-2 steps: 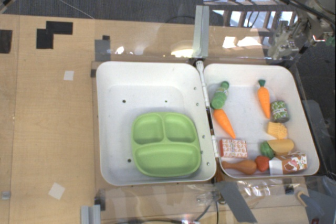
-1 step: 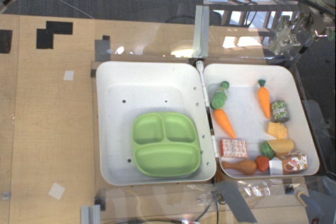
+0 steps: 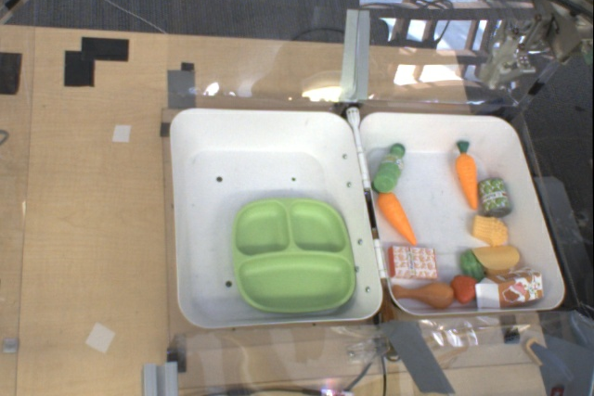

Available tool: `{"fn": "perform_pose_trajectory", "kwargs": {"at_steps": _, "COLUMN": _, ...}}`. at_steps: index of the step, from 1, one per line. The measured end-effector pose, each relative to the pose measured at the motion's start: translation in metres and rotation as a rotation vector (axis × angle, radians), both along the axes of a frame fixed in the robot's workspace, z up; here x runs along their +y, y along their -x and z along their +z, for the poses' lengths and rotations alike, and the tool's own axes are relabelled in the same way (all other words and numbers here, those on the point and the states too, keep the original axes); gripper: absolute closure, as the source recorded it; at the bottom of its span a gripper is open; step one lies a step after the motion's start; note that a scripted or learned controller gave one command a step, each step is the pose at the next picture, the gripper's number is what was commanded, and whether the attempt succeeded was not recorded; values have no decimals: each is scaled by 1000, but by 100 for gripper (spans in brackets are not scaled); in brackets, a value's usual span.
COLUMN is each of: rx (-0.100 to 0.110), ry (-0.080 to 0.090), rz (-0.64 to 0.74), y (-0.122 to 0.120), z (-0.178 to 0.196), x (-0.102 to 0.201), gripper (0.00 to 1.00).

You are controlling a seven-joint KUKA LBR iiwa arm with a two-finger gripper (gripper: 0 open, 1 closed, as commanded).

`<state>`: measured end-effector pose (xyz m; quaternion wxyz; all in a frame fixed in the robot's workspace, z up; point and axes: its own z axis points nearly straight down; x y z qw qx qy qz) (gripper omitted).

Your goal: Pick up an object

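My gripper hangs at the upper right, above the bench behind the right bin's far edge, apart from every object. In that bin lie a green bottle, an orange carrot just below it, and a second carrot near the right wall. Beside that carrot sits a small green can, with a yellow corn piece under it. Along the front are a red box, a brown drumstick and a red-and-white carton.
The left bin holds a green divided plate in its front half. A metal post and a shiny rail stand behind the bins. Bare wooden bench lies to the left.
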<state>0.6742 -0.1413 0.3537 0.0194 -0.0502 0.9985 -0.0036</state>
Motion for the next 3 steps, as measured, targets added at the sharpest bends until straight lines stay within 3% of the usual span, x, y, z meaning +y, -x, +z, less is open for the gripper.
{"fn": "perform_pose_trajectory", "kwargs": {"at_steps": 1, "rx": 30, "ry": -1, "rz": 68, "y": 4, "z": -33, "x": -47, "gripper": 100}}
{"fn": "perform_pose_trajectory", "kwargs": {"at_steps": 3, "rx": 0, "ry": 4, "rz": 72, "y": 0, "z": -1, "x": -44, "gripper": 100}}
